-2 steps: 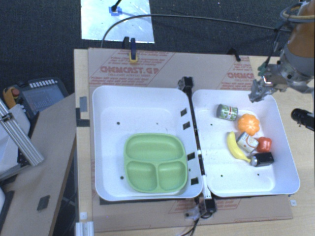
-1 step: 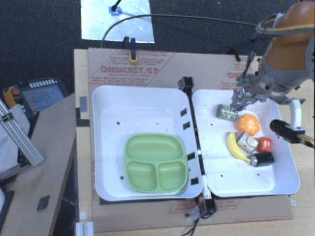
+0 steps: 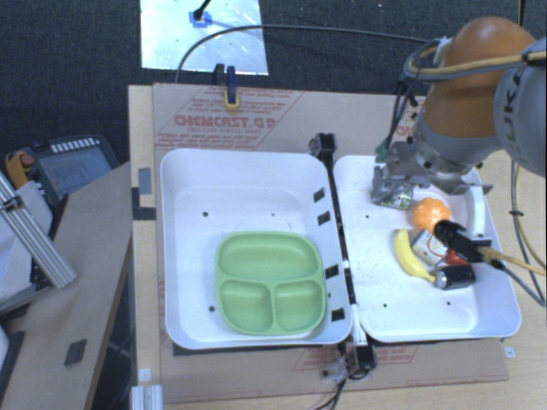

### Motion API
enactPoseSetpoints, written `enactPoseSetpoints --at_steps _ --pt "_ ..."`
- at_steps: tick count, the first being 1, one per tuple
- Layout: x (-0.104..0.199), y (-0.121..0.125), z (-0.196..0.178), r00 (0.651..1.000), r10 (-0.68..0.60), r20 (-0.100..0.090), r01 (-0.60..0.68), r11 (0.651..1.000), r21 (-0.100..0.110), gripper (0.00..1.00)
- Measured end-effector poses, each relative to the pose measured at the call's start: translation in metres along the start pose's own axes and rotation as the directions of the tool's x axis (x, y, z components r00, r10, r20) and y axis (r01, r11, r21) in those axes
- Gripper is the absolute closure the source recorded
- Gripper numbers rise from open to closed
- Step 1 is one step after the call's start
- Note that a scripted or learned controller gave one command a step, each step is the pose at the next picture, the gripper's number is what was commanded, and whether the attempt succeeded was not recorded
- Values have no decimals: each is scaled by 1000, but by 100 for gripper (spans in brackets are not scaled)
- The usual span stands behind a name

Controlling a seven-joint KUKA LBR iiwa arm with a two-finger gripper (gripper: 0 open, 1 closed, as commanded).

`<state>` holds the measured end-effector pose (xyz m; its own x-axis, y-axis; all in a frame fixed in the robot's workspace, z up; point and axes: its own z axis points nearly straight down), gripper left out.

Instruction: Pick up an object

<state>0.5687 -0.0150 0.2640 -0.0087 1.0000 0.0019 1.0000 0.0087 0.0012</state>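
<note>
Green divided plate (image 3: pixel 269 259): three compartments, nothing in them; lies flat toward the near side of the left bin (image 3: pixel 188 229).

Right bin (image 3: pixel 402 310): white, shallow, touching the left bin along the central divider; both stand on the counter (image 3: pixel 141 143). Near half bare; contents clustered mid-right.

Banana (image 3: pixel 407 256): yellow, curved, lying flat with its length running front to back. Bare floor on its left side.

Orange (image 3: pixel 430 210): round, just behind the banana's far end, near the bin's rear.

Small pale packet (image 3: pixel 426 244): wedged between banana and orange, touching or nearly touching both; kind not legible.

Hand (image 3: pixel 391 190): low over the rear left of the right bin, just beside the orange on its left. Nothing visibly in its hold. Whether it stands open or closed cannot be told from this angle.

Handling note (judgement): the orange is the nearest candidate, but it is round and may roll if nudged from one side, so centre squarely over it before descending. The banana offers the cleaner grasp, taken across its narrow width from the open left side, clear of the packet.
</note>
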Motion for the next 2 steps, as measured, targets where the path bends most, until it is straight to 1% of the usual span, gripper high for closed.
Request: enactPoseSetpoints --at_steps 1,2 --pt "49 -12 -2 1000 0 -1 0 1000 0 100" --pt "101 -16 0 1000 -1 -1 1 1000 0 100"
